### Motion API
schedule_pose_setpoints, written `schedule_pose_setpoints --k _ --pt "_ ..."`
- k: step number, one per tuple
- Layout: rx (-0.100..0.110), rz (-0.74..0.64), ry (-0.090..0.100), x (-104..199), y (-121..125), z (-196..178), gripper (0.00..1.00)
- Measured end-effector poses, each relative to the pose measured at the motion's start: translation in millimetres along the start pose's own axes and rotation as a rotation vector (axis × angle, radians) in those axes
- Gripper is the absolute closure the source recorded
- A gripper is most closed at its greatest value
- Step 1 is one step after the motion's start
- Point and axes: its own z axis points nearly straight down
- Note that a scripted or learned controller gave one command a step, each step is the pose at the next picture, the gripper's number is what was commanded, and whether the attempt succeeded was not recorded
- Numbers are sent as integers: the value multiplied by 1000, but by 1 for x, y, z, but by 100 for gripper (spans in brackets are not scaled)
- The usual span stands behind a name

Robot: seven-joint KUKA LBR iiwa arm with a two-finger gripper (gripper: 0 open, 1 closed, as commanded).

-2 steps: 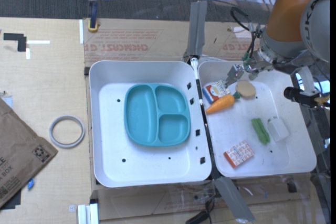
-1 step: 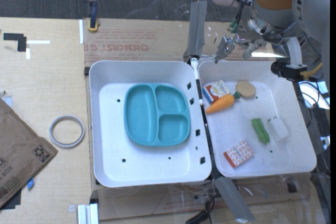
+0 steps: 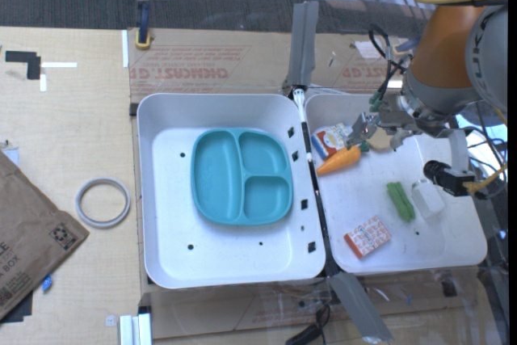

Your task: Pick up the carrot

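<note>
Claw (image 3: 365,128) over the carrot (image 3: 338,159) in the right bin (image 3: 452,250).
Carrot lies near that bin's back-left corner, against its left wall, tilted, thick end under the claw tips. Finger state: cannot tell. Small packet (image 3: 328,140) just behind the carrot. Teal divided plate (image 3: 241,176) sits mid left bin (image 3: 161,198).

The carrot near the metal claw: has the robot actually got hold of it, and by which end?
It cannot be told. The gripper sits right at the carrot's green-topped end, but the carrot looks to lie on the floor of the right bin.
</note>
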Motion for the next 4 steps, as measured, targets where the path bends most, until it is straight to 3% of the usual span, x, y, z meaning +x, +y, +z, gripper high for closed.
schedule_pose_setpoints --k 1,2,3,4 --pt "-2 -2 1 -15 -17 99 0" --pt "-2 47 1 -15 21 99 0" --pt "4 197 0 -13 67 100 0" --pt "2 197 0 -13 68 100 0"
